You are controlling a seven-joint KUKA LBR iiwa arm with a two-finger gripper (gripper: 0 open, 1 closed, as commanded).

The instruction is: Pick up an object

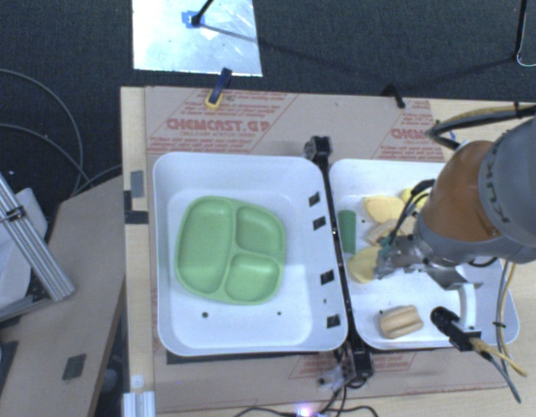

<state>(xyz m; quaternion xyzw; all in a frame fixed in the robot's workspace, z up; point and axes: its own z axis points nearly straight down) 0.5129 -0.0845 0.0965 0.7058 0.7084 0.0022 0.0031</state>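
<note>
In the right bin, my gripper is down among several pale yellow pieces. One yellow piece lies at the back, another yellow piece lies right beside the gripper on its left, and a beige piece sits between them. A tan bread roll lies near the front wall. A green stick rests along the bin's left wall. The arm's body hides much of the bin's right half.
The left bin holds a green divided plate. A black divider with clips runs between the bins. A shiny sheet lies on the floor behind the bench.
</note>
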